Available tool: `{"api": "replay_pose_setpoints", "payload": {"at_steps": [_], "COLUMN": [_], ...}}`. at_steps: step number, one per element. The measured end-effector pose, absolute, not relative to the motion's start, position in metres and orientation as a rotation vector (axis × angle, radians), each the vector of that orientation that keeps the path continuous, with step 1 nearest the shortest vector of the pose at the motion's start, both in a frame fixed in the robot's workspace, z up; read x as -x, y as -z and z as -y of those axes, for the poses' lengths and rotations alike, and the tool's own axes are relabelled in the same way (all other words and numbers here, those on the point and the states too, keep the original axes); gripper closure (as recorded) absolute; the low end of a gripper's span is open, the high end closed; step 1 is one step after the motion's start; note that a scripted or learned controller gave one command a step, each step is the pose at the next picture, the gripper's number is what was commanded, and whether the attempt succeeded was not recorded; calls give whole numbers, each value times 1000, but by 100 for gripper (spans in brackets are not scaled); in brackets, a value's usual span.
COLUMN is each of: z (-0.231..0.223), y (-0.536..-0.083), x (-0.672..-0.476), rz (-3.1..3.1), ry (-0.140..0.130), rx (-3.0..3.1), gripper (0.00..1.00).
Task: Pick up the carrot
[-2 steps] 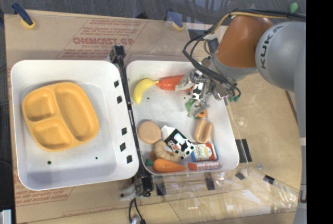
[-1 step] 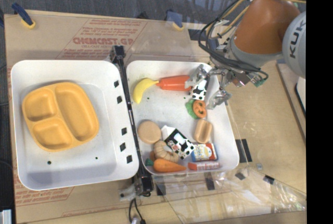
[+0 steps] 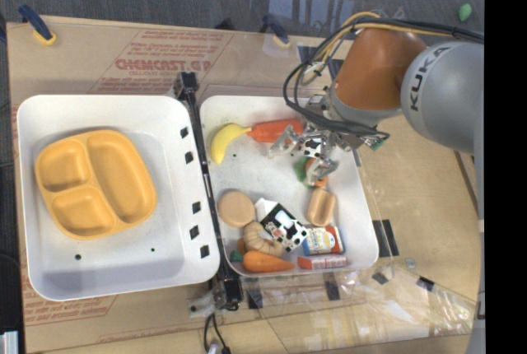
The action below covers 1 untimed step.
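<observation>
An orange carrot (image 3: 268,263) lies along the near wall of the right bin (image 3: 362,212), pointing right. A second, redder tapered vegetable (image 3: 276,130) lies at the far side of that bin beside a yellow banana (image 3: 226,140). My gripper (image 3: 311,150) hangs low over the far right part of the bin, just right of the reddish vegetable and well away from the carrot at the front. A small orange and green piece (image 3: 315,171) sits directly under the gripper, partly hidden by it.
Around the front carrot crowd a tan disc (image 3: 237,208), a cow-patterned box (image 3: 284,229), a bread roll (image 3: 321,206), a small bottle (image 3: 327,241) and a red bar (image 3: 325,263). The left bin (image 3: 49,262) holds a yellow divided plate (image 3: 95,182).
</observation>
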<state>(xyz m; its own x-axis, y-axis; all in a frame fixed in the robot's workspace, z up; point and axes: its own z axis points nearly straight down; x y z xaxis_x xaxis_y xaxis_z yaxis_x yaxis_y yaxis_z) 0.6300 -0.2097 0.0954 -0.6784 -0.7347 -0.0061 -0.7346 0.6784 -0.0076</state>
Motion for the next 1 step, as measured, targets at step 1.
{"api": "replay_pose_setpoints", "payload": {"at_steps": [1], "z": [209], "y": [-135], "x": [-595], "rz": [-2889], "ry": [4], "rx": [1223], "gripper": [0]}}
